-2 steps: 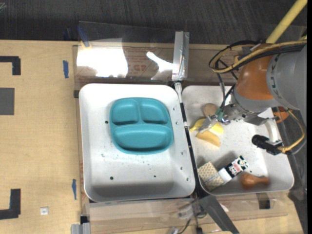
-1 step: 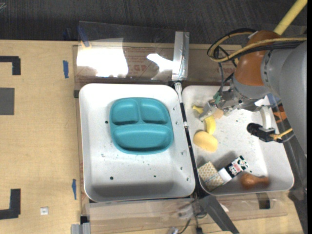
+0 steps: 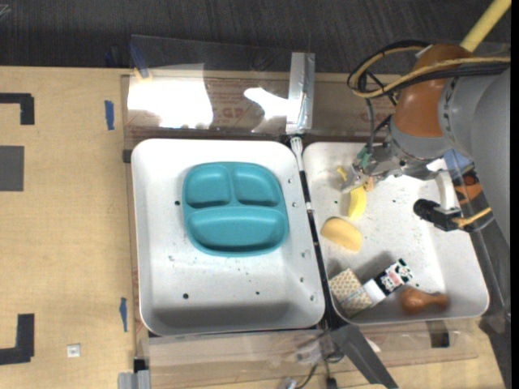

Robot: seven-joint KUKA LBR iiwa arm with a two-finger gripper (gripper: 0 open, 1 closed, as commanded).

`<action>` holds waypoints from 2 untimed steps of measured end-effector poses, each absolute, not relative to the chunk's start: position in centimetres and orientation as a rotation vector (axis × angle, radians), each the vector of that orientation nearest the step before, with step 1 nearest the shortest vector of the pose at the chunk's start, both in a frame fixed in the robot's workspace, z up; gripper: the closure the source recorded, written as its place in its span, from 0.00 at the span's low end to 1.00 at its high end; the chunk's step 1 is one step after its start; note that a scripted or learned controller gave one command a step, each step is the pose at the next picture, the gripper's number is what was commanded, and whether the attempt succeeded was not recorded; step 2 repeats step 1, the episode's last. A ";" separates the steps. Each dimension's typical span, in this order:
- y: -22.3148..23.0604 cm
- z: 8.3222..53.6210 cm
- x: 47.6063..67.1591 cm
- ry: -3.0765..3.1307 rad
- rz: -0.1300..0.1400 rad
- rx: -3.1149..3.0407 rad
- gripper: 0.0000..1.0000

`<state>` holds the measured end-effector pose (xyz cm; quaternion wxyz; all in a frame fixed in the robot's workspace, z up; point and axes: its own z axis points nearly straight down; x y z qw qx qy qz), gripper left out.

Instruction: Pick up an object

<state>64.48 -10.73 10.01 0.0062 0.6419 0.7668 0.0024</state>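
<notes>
grey arm [image 3: 478,96] over right bin [image 3: 454,258], pincer [image 3: 369,164] blurred, grip impossible to tell

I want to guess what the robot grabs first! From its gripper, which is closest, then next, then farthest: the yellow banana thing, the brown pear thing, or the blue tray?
From the gripper:
1. Yellow banana-shaped piece, just below it in the right bin.
2. Brown pear-shaped piece, at the right bin's near edge.
3. Blue tray, across in the left bin.

Even overhead light, strong glare on clear panel [image 3: 211,96], slightly soft focus, perhaps mild edge distortion
</notes>
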 end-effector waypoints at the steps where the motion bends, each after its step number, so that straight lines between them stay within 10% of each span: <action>1: -3.1 18.7 66.8 2.081 0.007 2.349 1.00; 2: -3.1 18.7 66.8 2.081 0.007 2.349 1.00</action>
